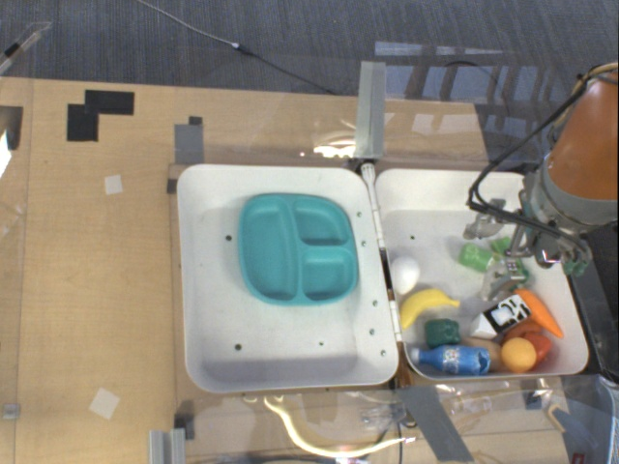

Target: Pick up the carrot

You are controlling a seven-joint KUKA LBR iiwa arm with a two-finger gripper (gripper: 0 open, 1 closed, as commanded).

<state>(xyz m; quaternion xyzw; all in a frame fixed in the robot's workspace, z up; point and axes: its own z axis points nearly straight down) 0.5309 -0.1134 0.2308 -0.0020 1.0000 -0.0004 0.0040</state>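
Observation:
The carrot (543, 313) is an orange cone lying in the right bin (426, 201) near its right wall, with the tip pointing to the lower right. My gripper (493, 256) stands open just up and left of the carrot, over a small green object (476, 256). One fingertip (504, 281) is close to the carrot's thick end, and nothing is gripped between the fingers. A black-and-white tagged block (508, 312) lies against the carrot's left side.
The right bin also holds an orange ball (519, 355), a blue bottle (453, 360), a dark green piece (443, 332), a banana (427, 304) and a white egg (403, 275). In the left bin (213, 336) lies a teal divided plate (297, 247).

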